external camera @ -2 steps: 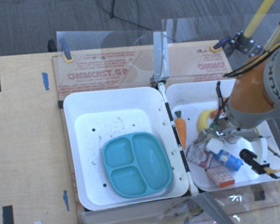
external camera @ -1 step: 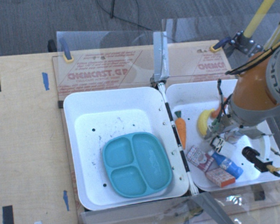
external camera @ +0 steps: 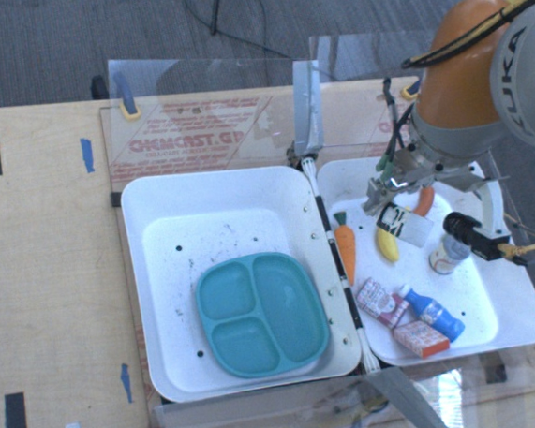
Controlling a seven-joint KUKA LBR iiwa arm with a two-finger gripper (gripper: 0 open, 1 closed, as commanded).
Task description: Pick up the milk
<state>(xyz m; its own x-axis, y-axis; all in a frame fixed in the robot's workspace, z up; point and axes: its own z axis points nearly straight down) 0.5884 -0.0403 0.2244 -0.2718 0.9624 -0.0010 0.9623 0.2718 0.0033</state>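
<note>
The milk is a small white carton with black markings, lying tilted in the upper middle of the right bin. My gripper hangs from the orange-banded wrist directly above the carton's upper left end. It is so close over the carton that touching or apart cannot be told. The wrist hides the bin's far right corner.
Around the milk lie a banana, a carrot, an orange-red item and a small can. Nearer the front are a blue bottle, a red-white packet and a red box. A teal divided plate sits in the left bin.
</note>
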